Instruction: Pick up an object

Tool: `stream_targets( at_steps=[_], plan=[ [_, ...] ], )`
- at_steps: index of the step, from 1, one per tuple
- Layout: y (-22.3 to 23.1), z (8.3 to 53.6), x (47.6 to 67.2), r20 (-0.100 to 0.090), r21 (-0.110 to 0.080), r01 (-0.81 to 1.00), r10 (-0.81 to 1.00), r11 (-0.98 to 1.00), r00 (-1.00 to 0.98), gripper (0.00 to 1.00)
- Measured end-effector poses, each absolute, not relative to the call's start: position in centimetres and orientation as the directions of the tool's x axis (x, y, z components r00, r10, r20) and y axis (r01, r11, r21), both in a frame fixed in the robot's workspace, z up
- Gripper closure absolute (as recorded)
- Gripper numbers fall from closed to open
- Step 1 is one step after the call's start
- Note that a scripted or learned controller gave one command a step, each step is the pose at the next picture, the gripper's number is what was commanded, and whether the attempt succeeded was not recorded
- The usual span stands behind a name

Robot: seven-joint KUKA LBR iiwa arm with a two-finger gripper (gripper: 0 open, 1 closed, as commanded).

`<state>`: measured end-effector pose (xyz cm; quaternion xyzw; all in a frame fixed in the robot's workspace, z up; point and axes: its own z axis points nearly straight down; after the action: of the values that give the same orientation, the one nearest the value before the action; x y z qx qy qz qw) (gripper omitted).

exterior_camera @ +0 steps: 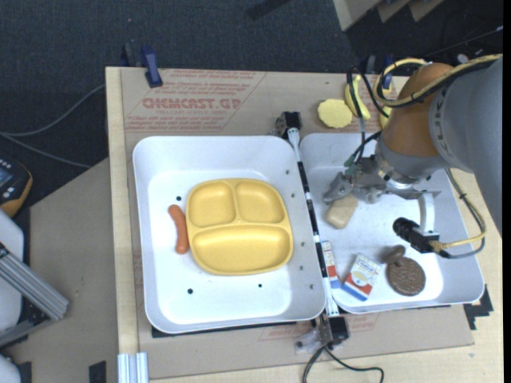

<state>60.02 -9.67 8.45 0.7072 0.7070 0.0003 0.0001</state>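
Dark carpet surrounds the worktop [200,94], a brown board carrying two white bins. Inside the left bin [160,294] lies a yellow divided plate [238,226], with an orange sausage [180,228] just beside its left edge. Across the middle wall, the right bin [447,294] holds a pale tan block [342,211], a small red-and-white carton [361,277] and a brown cookie [406,274]. The claw [351,188] hangs low, right over the block; whether its fingers are spread or closed is unclear.
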Motion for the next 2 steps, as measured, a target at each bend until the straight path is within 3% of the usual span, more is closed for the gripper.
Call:
stream_targets(
  at_steps=[2],
  plan=[
    [-9.12, 8.44, 60.03, 0.001, 0.0, 1.0, 1.0, 0.001, -0.001, 0.0]
  ],
)
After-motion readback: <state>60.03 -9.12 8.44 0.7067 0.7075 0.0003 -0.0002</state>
